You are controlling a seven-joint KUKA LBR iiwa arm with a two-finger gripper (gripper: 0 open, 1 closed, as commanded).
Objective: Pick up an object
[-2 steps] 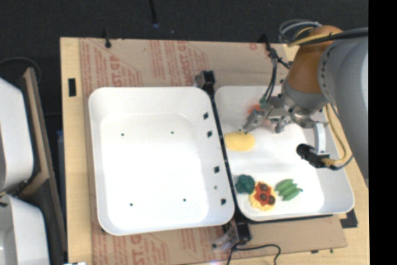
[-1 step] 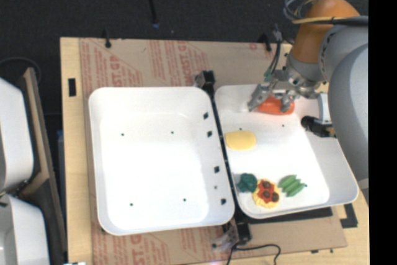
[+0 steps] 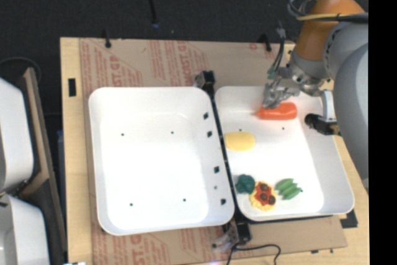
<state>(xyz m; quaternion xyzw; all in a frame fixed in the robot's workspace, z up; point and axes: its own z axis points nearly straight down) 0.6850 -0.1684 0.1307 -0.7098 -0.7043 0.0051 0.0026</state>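
In the right bin (image 3: 322, 170) an orange carrot-shaped toy (image 3: 278, 112) lies near the far wall. My gripper (image 3: 271, 102) hangs just above its left part, fingers pointing down at it; whether they touch or grip the toy is hidden. Nearer the bin's middle rests a yellow lemon-shaped toy (image 3: 239, 141). Along the near edge sit a dark green toy (image 3: 245, 183), a yellow piece with red spots (image 3: 263, 194) and a green leafy piece (image 3: 287, 188).
The left bin (image 3: 99, 133) stands beside the right one, with a black divider strip (image 3: 217, 146) between them. Both rest on a cardboard sheet (image 3: 142, 65). A white box (image 3: 15, 139) stands at the far left.
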